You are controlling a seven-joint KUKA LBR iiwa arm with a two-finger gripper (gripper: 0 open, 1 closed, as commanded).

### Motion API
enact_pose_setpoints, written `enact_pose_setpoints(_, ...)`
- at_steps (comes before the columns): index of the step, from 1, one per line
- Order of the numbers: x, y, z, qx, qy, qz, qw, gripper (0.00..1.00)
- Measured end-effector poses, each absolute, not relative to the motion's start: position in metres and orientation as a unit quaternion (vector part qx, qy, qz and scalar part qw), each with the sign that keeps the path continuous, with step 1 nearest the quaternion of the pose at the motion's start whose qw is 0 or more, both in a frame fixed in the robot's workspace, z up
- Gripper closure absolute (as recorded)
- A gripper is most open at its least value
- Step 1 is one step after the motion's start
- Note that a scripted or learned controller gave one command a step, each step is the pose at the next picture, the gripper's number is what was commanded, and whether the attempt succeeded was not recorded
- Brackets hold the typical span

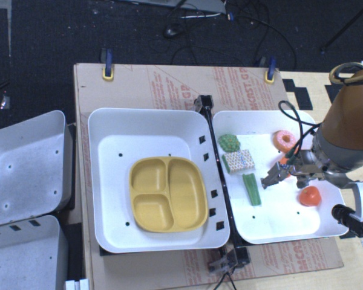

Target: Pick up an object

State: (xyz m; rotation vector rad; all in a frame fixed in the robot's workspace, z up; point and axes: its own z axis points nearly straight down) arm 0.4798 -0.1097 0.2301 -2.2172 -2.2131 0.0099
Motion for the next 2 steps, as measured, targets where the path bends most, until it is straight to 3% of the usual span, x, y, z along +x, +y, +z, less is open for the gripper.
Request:
enact_pose_setpoints(1,0.482,-0.11,0.234,-0.707,-0.707,0.0003,0.0,0.0)
enact_pose_setpoints(2,0.48,-0.103,0.19,-0.707,-0.707,0.0014,0.002,0.0)
